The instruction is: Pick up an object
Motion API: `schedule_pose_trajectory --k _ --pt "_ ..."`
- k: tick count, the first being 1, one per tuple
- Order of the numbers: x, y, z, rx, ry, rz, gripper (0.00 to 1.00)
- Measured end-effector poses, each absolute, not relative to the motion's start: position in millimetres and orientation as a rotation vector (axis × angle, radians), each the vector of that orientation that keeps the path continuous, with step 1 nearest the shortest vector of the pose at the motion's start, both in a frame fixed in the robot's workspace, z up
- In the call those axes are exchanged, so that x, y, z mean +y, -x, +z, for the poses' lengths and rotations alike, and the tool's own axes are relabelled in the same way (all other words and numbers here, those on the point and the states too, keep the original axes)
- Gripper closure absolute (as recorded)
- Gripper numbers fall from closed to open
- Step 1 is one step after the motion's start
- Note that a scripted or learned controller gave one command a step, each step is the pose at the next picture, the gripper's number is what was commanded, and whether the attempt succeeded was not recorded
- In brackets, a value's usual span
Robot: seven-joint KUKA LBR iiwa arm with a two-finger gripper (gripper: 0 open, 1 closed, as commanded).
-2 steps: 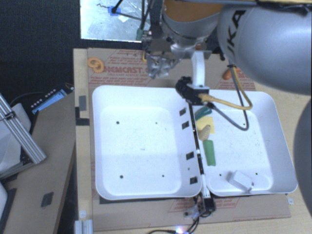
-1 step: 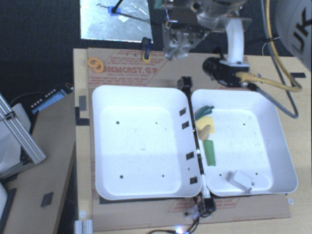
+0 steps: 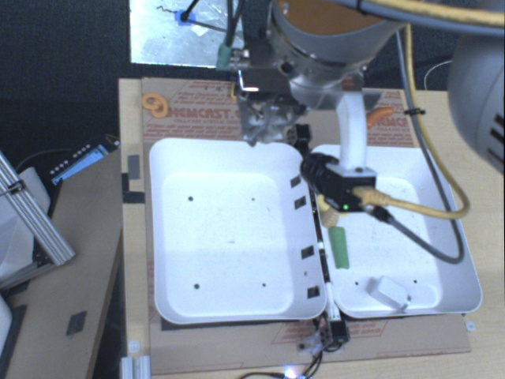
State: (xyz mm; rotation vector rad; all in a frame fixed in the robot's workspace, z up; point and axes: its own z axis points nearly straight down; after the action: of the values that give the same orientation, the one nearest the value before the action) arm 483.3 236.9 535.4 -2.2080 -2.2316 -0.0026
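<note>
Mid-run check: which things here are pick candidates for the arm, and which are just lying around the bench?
For the job:
- green block, right bin
- white block, right bin
- end effector, over the left bin's far edge

Lying about:
- orange ring on the cardboard, outside the bins
- orange piece behind the right bin
- blue-striped device on the left

End effector (image 3: 268, 125) fingers blurred; green block (image 3: 338, 247) partly behind cable box.

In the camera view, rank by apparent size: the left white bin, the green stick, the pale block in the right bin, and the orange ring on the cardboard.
1. Shallow white left bin, by far the largest.
2. Green flat stick.
3. Pale whitish rectangular block, close to the stick in area; unsure which is larger.
4. Small orange ring, smallest, though it lies farthest from the camera.
</note>
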Motion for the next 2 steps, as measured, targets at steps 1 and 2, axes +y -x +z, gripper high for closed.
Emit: schedule_pose_trajectory --k 1,2 --pt "150 -486.9 521 -2.214 2.23 0.001 1.0" --pt "173 -486.5 535 -2.226 2.217 -0.005 1.0"
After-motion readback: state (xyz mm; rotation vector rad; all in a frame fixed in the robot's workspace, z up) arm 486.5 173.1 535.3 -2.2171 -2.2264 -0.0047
